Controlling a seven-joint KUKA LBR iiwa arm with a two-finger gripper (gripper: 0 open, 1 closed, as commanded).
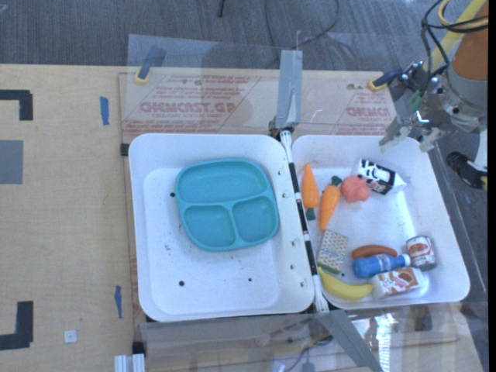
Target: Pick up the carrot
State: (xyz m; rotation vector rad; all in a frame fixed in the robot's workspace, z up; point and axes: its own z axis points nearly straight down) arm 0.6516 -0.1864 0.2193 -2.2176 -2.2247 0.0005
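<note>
The carrot (328, 205) lies in the right bin (448, 239), just beside a second orange carrot (310, 187). The jaws (408, 132) hover above the bin's far corner, spread and holding nothing.

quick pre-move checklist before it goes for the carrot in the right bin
1. Target in view: orange carrot with green top lies in the shallow white right bin - ok.
2. Lookalike: orange pepper-like piece sits just beside it, easy to mistake - not ok.
3. Top access: nothing lies over the carrot - ok.
4. Gripper position: two-finger gripper is at the bin's far right corner, not above the carrot - not ok.
5. Finger opening - cannot tell.
</note>
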